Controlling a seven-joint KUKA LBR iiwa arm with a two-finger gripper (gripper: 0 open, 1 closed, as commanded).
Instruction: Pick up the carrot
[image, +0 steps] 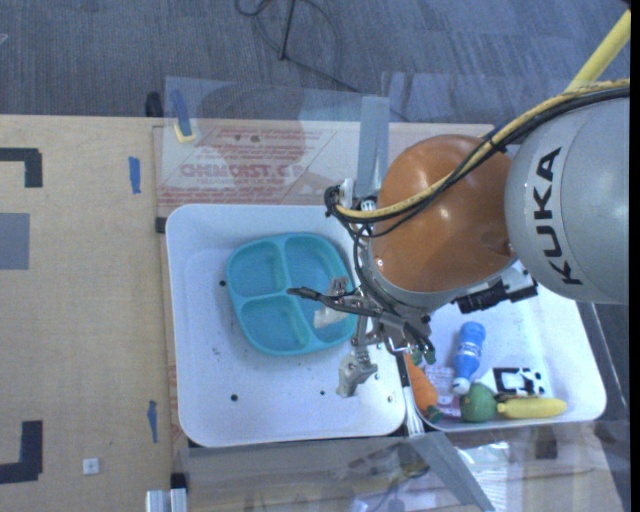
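A blue divided plate (283, 294) lay in the left white bin (200, 400), nearer that bin's far edge and right side than its near left corner. In the right white bin (585, 385), a blue and white bottle (468, 350) stood or lay toward the middle, and along the near edge sat a green rounded item (480, 401) touching a yellow banana-like piece (531, 407), with a small black-and-white marker block (522, 381) just behind them. Strips of blue tape (134, 174) were stuck on the brown bench (70, 330) by the left bin's far left corner.
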